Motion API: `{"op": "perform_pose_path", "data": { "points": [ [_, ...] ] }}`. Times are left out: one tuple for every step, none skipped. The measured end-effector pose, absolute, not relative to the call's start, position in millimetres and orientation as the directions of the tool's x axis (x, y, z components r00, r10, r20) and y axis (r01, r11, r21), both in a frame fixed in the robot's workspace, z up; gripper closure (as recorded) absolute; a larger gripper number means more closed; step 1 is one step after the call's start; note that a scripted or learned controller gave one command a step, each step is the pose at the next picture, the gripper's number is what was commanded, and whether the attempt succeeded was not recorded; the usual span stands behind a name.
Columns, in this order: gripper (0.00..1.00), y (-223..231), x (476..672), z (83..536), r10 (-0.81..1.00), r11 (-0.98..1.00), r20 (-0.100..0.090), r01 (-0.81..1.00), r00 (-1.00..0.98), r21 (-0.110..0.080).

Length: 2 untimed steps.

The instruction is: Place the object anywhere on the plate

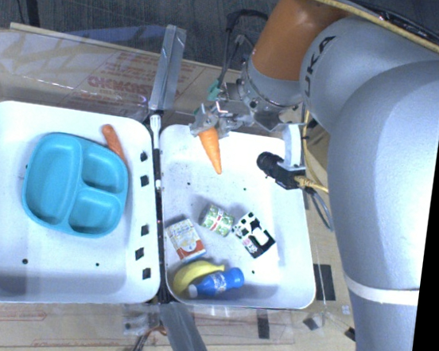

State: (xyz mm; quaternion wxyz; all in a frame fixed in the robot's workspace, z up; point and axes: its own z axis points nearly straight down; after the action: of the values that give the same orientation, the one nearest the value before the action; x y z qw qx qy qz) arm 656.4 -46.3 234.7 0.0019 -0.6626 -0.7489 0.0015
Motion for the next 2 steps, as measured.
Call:
{"op": "perform_pose_path", "data": {
  "points": [
    [1.0, 17, 605.9, 191, 0.962, 0.272, 0.001, 0.962, -0.272, -0.005],
    [1.0, 90, 590.3, 191, 0.956, 0.292, 0.001, 0.956, -0.292, -0.006]
  ]
}}
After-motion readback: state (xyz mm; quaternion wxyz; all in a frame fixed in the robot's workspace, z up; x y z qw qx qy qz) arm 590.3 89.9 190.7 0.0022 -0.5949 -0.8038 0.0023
